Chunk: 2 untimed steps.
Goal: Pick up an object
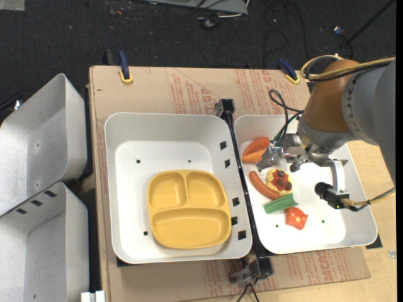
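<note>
gripper point(279, 160) above right bin point(352, 231), finger state: cannot tell. pizza slice point(279, 180) directly below; sausage point(264, 185) alongside, long axis diagonal.

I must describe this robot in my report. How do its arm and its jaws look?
The arm is thick, rounded and grey, with a wide orange band above the wrist. Thin black and yellow cables loop beside it. The gripper is small, of silver-grey metal.
</note>
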Tool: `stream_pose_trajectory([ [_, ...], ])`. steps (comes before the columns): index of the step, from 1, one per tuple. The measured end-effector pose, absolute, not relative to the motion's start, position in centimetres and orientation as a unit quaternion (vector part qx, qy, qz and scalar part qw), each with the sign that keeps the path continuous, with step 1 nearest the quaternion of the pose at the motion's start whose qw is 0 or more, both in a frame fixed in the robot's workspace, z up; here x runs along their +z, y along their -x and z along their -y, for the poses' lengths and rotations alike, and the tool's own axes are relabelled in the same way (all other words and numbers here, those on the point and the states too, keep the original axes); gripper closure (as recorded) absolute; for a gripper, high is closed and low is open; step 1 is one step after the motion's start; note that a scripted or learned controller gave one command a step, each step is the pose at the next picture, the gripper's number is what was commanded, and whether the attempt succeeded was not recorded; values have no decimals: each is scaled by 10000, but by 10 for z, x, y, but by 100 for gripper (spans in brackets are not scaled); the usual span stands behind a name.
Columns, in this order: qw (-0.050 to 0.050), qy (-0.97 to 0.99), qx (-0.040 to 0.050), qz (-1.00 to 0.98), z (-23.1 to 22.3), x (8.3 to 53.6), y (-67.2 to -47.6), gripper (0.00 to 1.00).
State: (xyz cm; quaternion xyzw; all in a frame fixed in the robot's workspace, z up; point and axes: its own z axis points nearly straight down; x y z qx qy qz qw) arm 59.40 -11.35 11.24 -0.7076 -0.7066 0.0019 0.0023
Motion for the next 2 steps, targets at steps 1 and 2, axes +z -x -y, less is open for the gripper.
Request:
stream_pose_trajectory([
  [1, 7, 7073, 8, 7069, 113, 91, -594, 0],
  [2, -10, 7076, -3, 7066, 113, 103, -595, 100],
])
